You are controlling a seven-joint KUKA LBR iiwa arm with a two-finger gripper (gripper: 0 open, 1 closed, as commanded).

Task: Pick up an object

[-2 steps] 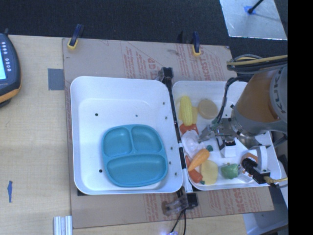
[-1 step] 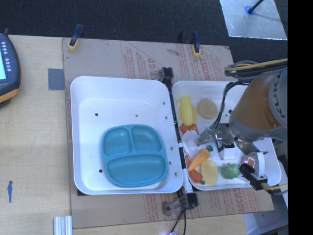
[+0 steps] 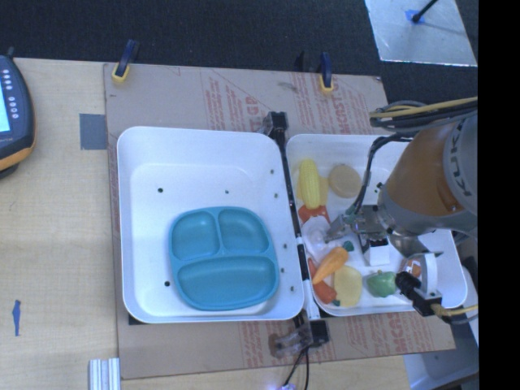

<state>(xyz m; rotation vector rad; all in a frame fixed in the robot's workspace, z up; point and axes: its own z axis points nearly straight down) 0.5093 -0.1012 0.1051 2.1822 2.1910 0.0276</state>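
I see the arm (image 3: 426,177) reaching in from the right over the right bin (image 3: 325,143), its orange band above the wrist. The gripper (image 3: 340,232) sits low in the middle of that bin, near its left wall. I cannot tell how far its fingers are parted, nor whether anything lies between them; the metal parts blur together there.

Contents of the right bin, as far as I can make out:
- a yellow corn cob (image 3: 308,182) lying along the left wall, toward the far left corner;
- a pale tan round piece (image 3: 344,179) just beside the cob, toward the far edge;
- a red-orange item (image 3: 312,214) at the near end of the cob, just beside the gripper;
- an orange carrot (image 3: 330,263) lying at a slant below the gripper, toward the near left corner;
- a pale yellow piece (image 3: 348,285) touching the carrot's near side, at the near edge;
- a green item (image 3: 380,283) beside the yellow piece, along the near edge.

The left bin (image 3: 138,149) holds a blue divided plate (image 3: 223,258) with three compartments, set toward its near right corner.

Both bins rest on a cardboard sheet (image 3: 203,96) printed with red lettering, too small and skewed for me to read. Two clamps (image 3: 123,62) hold its far edge. A handheld pendant (image 3: 12,108) with a screen and buttons lies at the bench's left edge; its markings are not legible. On the arm's grey housing I see large letters, only partly in frame.
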